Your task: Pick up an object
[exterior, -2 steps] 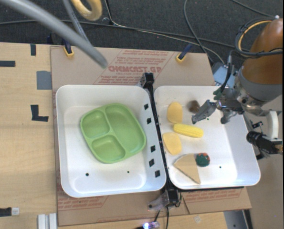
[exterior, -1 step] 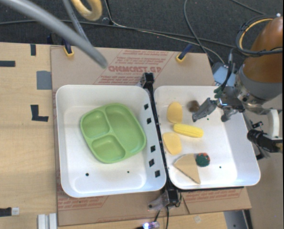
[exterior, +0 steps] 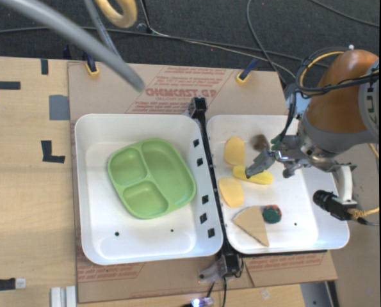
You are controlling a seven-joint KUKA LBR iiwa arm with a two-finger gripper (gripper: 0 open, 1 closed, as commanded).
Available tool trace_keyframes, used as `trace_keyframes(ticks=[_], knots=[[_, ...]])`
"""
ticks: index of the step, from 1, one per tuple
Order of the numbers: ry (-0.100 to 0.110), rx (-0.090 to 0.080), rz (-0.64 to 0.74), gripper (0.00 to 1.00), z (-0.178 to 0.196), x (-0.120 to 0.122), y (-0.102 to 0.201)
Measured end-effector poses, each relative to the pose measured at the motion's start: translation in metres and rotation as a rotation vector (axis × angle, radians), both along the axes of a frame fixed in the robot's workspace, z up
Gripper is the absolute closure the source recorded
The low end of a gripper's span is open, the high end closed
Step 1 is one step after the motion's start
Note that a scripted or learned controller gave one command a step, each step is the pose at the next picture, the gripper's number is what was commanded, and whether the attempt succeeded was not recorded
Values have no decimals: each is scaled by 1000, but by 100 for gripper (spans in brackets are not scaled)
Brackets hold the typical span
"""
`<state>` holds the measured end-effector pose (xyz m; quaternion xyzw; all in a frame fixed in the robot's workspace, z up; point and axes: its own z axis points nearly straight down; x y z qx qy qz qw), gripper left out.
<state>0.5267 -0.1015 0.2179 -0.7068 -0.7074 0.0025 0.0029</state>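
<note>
tabletop (exterior: 24,190) under me carries two shallow white bins side by side. my arm (exterior: 340,101) comes in from the right, and my tool (exterior: 262,164) hangs low over the right bin (exterior: 305,232), its dark fingers pointing left. i cannot tell whether the fingers are spread or pressed together, and i see nothing clearly caught between them.

just under the tool tip lies a yellow banana-shaped piece (exterior: 255,176), so close that i cannot say whether we touch. above it sits a rounded yellow piece (exterior: 234,150), and beside that, to the right, a small brown object (exterior: 260,141). below the banana shape rests another pale yellow lump (exterior: 231,192). nearer the front edge lies a tan wedge (exterior: 252,225), with a small dark green ball with a red spot (exterior: 271,214) just beside its upper right corner.

the left bin (exterior: 94,235) holds a green divided plate (exterior: 151,178), lying flat and turned at a slant.
</note>
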Motion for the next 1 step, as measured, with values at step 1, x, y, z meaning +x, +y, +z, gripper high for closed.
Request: trace_keyframes(ticks=[1], knots=[[-3, -1, 0, 0, -48, 8, 1]])
